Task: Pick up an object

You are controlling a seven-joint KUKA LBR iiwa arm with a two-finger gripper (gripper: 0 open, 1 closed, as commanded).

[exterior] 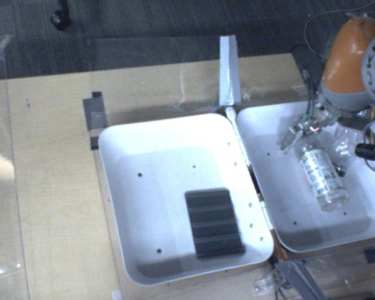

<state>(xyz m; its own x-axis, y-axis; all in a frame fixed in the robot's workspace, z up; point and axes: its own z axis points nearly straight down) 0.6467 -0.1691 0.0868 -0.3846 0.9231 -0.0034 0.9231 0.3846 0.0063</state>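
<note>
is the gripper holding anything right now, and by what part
It cannot be told. The gripper sits low in the right white bin, at the top end of the clear plastic bottle, but no grasp on the bottle is visible.

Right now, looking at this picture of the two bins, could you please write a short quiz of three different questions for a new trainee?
1. True or false: the black ribbed block lies in the left bin.
2. Which item lies in the right bin? A) a clear plastic bottle B) a red cup C) a metal spoon
3. Fill in the blank: the gripper is above the ____ bin, near the top end of the bottle.

Key
1. True.
2. A. The bottle lies on its side.
3. Right. The picture does not show the bottle between the fingers.
</note>
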